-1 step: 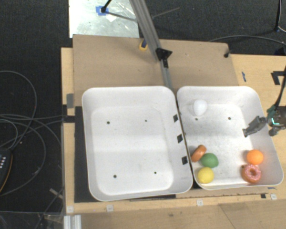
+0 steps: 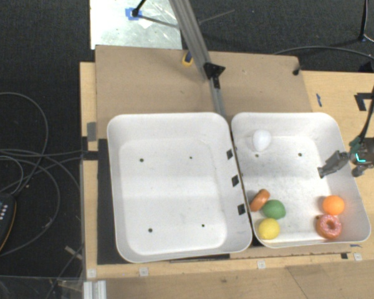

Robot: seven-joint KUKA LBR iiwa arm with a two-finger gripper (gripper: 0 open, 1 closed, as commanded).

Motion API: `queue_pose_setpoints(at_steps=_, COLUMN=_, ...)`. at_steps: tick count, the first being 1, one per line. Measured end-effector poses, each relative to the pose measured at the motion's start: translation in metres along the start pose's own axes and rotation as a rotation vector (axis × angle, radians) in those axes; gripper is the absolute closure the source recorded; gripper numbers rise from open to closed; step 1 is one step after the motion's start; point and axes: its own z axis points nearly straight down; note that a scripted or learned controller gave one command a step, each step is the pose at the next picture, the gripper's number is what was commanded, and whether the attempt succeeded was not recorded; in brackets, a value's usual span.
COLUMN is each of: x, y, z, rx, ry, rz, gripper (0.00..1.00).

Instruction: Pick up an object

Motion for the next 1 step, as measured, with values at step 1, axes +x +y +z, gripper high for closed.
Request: queue_pose_setpoints(at_steps=1, x=0.0085, y=0.0030, z=0.0462, rx=0.005, ry=0.001, rz=0.002, gripper=0.00)
